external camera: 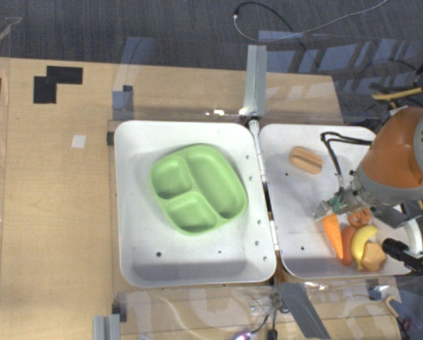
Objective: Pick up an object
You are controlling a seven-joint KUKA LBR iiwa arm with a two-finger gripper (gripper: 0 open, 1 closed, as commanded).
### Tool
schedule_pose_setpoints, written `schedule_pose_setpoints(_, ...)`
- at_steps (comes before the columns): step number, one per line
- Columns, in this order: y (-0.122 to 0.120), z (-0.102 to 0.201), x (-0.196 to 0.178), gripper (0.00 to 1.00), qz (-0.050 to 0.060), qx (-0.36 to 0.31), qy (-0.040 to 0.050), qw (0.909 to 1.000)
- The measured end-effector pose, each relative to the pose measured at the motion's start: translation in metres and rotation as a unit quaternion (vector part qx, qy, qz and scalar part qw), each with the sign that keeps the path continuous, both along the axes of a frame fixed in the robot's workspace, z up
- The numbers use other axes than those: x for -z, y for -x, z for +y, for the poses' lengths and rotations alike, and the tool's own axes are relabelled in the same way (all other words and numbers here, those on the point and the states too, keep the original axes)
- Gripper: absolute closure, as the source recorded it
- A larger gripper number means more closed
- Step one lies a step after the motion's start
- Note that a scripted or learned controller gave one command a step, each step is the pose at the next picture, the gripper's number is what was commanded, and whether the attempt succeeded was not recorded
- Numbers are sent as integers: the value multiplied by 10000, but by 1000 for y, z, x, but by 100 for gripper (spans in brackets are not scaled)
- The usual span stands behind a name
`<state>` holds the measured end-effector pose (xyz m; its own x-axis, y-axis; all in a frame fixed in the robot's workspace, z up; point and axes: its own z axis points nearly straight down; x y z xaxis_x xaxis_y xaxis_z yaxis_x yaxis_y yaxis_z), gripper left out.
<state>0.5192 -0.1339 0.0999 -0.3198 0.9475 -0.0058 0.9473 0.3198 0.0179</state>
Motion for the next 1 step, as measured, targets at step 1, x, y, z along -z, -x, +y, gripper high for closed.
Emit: schedule_pose_setpoints(1,-48,61,-128,100,79,806,-2,9967)
